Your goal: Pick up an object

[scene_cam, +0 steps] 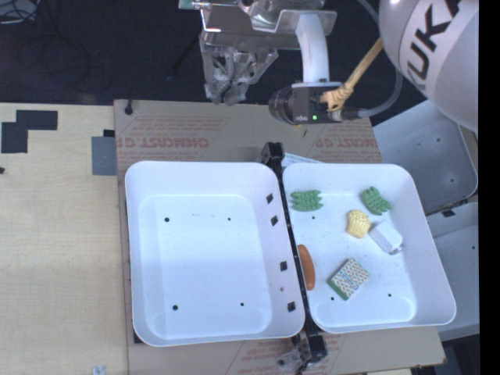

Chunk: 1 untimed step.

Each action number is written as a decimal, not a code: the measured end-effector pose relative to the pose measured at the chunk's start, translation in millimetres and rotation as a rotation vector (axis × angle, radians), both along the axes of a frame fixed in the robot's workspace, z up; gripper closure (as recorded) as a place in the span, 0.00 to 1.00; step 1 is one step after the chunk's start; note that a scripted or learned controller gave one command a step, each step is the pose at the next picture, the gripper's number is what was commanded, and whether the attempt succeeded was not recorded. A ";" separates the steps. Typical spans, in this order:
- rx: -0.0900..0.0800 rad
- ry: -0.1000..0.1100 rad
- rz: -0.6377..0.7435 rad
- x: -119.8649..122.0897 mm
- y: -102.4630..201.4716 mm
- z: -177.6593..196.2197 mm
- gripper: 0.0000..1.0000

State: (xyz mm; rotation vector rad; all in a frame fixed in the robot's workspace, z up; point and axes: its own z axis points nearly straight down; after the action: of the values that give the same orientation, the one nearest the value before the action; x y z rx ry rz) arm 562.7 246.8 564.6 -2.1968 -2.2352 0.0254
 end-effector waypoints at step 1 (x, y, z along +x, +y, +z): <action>-0.001 0.004 0.005 -0.2 1.0 9.2 1.00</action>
State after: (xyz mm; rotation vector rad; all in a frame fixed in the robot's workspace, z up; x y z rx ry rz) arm 562.6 247.8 573.8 -2.1900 -2.2387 0.0316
